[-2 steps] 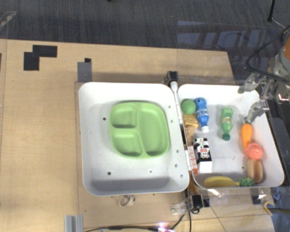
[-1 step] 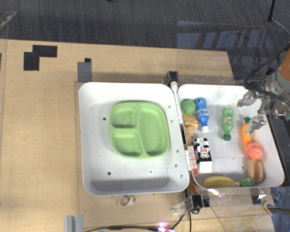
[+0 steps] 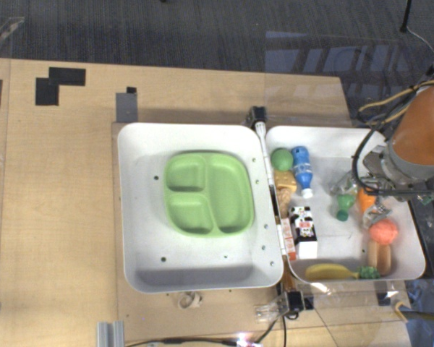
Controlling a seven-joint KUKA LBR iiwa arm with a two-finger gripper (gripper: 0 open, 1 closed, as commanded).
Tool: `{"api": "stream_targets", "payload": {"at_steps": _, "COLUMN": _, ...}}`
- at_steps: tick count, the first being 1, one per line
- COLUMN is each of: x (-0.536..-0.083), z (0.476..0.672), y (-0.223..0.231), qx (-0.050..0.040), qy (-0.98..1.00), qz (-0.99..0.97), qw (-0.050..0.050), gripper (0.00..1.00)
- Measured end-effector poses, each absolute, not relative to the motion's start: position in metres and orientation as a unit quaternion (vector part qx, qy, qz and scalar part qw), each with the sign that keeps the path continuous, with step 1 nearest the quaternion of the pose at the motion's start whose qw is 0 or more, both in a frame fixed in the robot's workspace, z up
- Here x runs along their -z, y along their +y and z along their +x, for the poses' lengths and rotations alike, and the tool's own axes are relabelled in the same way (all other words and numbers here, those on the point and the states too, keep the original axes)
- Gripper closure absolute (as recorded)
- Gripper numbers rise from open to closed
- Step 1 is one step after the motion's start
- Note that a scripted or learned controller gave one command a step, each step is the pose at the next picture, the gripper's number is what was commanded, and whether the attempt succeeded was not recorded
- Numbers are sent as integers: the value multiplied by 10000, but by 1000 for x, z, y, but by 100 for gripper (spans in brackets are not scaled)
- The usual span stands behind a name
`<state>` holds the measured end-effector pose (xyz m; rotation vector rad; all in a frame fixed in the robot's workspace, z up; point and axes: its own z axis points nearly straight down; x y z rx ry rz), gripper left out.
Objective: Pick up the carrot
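No brand name or writing can be read anywhere; the small carton in the right bin carries a black-and-white cow-patch print, but any lettering on it is too small to make out, and the blue bottle with its white cap shows no legible label.

The carrot lies in the right bin, toward its right side, directly under the arm's wrist. Only a short orange stretch of it shows, seemingly running up and down the view, but which end is the tip cannot be told because the arm covers the upper part. It is plain bright orange, and a green piece sits just to its left; whether that belongs to the carrot is unclear.

The tool hangs right at the carrot, with metal parts on both sides of the orange piece; whether its fingers are spread or pressed together cannot be told here.

Below the carrot lie a pinkish-orange round fruit, a brown sausage-like item, and a banana along the bin's near wall. A green ball sits beside the bottle. The left bin holds a green divided tray. Both bins rest on the wooden desk
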<state>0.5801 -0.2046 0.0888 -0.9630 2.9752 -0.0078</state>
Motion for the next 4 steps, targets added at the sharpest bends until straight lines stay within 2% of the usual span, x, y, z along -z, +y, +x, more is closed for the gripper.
{"api": "stream_targets", "payload": {"at_steps": 1, "x": -89, "z": 576, "y": -205, "qx": 25, "qy": 9635, "qz": -2677, "qw": 71, "gripper": 0}}
{"api": "stream_targets", "payload": {"at_steps": 2, "x": -88, "z": 590, "y": -205, "qx": 24, "qy": 9649, "qz": -2624, "qw": 66, "gripper": 0}}
{"api": "stream_targets", "payload": {"at_steps": 3, "x": -89, "z": 579, "y": -204, "qx": 28, "qy": 9375, "qz": -3479, "qw": 66, "gripper": 0}}
{"api": "stream_targets", "payload": {"at_steps": 4, "x": -104, "z": 584, "y": -203, "qx": 64, "qy": 9370, "qz": -3489, "qw": 132, "gripper": 100}}
